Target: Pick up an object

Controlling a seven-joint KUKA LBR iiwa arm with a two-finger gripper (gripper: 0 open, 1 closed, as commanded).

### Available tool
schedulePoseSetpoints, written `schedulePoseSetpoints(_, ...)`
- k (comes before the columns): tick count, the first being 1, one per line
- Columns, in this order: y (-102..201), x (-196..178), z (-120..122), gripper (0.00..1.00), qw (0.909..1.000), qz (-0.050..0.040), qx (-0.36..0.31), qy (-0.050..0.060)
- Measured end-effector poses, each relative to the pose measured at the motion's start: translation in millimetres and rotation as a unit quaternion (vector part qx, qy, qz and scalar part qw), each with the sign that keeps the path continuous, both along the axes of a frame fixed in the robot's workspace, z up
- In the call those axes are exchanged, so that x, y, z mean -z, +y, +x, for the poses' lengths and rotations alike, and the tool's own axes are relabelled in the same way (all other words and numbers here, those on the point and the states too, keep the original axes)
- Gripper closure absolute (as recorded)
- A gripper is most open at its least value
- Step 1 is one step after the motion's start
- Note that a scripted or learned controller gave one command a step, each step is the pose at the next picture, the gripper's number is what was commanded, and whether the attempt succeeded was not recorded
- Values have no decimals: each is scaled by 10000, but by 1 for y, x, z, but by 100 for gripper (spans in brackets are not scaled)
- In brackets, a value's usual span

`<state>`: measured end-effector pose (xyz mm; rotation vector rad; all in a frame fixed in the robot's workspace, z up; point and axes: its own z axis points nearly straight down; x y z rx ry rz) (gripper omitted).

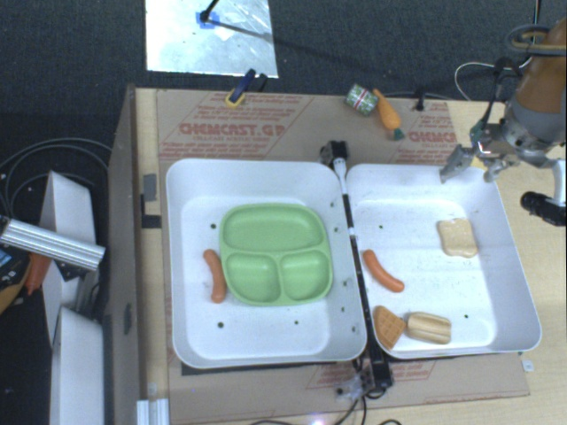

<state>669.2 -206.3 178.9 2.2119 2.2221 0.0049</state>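
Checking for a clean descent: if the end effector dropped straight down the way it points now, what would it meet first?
Probably the right bin near its far right corner, rim or bare floor. The end effector hangs above there with nothing between its open fingers. The bread slice lies nearer the camera. Depth is unclear.

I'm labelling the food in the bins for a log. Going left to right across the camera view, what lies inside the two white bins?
Sausage → green divided plate → second sausage → cracker → bread roll → slice of toast.
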Motion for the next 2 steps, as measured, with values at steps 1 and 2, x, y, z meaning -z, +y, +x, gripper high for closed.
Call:
schedulePoseSetpoints(1,0,92,-50,0,10000,5,8,7)
schedulePoseSetpoints(2,0,-44,1,0,10000,-3,-1,-5)
